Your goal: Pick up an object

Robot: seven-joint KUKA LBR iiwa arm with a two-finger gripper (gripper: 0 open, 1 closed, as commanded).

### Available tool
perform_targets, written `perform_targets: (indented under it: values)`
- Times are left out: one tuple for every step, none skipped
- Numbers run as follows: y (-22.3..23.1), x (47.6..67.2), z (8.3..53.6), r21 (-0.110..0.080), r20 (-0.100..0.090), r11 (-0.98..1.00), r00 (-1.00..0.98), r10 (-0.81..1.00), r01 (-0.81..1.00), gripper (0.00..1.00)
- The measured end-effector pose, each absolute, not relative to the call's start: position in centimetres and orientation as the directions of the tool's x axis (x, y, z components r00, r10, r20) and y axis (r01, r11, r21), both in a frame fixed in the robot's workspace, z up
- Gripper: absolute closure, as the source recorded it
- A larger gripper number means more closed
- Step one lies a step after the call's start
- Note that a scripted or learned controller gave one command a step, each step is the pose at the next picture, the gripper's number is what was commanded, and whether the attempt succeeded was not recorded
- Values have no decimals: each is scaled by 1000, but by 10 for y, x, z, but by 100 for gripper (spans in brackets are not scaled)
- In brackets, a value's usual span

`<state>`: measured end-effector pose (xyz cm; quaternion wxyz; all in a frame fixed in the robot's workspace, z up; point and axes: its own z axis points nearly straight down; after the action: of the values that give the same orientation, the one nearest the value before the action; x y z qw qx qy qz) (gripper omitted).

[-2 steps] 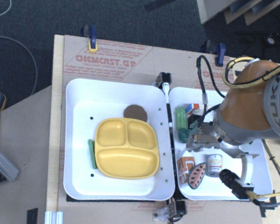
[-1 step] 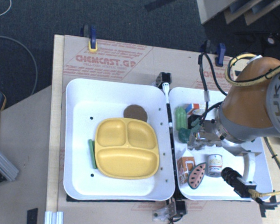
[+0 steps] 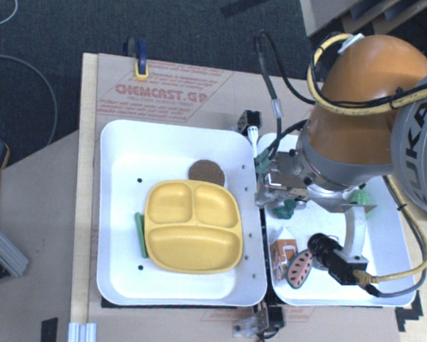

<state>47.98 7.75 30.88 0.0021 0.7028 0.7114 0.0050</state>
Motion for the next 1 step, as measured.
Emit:
perform_targets:
  values:
    - [127,480,405,12,4,7,-7,1000,1000,100]
